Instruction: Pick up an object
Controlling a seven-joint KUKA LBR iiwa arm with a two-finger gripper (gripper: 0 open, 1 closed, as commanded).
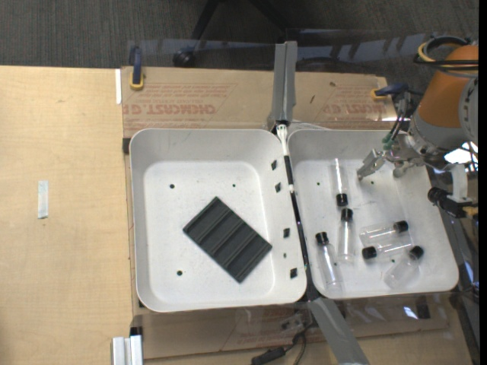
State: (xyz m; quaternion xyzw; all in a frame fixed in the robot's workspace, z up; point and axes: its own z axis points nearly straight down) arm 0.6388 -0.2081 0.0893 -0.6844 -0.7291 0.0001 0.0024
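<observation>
Gripper: over right bin's far side, fingers spread, nothing betw. them.
Vials: clear, black caps, scattered in right bin.
Left bin: ridged dark tray.

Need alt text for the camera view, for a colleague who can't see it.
The pincer hangs over the right bin, above several clear vials with black caps. The left bin holds a dark ribbed tray.
</observation>
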